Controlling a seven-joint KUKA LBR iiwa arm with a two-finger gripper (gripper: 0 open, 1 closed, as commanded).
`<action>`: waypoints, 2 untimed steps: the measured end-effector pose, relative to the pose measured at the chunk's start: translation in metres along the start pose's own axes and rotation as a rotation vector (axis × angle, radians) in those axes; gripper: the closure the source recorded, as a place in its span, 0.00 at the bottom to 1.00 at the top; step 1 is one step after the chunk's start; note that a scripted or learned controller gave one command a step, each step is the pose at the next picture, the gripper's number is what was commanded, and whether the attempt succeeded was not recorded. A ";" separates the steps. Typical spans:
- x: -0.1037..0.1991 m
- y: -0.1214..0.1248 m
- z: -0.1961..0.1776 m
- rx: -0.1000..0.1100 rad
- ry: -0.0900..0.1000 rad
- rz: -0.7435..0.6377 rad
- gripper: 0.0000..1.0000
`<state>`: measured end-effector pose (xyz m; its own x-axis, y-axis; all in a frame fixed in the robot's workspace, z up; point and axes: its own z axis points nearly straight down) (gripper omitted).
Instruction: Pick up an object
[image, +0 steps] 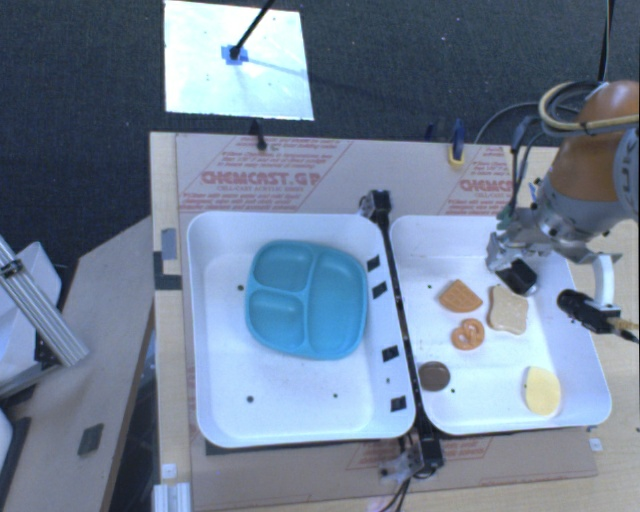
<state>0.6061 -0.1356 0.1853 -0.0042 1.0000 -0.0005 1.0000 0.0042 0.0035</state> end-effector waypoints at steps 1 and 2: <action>0.005 0.005 -0.045 -0.003 -0.001 -0.002 1.00; 0.013 0.009 -0.093 -0.002 0.000 -0.003 1.00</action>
